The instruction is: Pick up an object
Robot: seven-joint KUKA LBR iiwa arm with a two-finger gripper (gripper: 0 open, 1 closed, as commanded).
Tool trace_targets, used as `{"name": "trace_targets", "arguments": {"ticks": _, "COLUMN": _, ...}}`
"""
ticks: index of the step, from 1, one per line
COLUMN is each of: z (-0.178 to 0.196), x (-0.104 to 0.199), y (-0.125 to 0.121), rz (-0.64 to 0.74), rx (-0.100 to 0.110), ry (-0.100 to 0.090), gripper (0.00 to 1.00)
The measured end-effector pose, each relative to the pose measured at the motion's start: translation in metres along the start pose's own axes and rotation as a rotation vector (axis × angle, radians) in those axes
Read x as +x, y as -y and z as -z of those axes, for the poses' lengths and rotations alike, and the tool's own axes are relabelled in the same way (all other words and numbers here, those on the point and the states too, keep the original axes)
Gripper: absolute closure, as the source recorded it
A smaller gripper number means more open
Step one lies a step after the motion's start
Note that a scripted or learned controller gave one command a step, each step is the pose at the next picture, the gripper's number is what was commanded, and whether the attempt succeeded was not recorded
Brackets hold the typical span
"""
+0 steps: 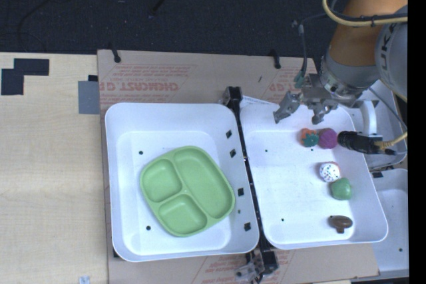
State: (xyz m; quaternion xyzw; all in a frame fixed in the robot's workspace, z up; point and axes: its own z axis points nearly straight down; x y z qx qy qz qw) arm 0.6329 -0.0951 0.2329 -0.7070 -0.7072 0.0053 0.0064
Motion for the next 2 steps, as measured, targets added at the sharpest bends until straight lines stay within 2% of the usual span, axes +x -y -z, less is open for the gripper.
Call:
{"name": "trace_targets", "arguments": {"ticks": 1, "z": 0.009, "x": 0.0, "y": -0.002, "rz": 0.001, "rx": -0.013, "ry": 0.001, "gripper": 0.0}}
{"name": "trace_targets", "arguments": {"ticks": 2, "z": -0.049, "x": -0.005, "y": -0.01, "rz": 0.0, "rx": -0.009, "ry": 0.001, "gripper": 0.0}}
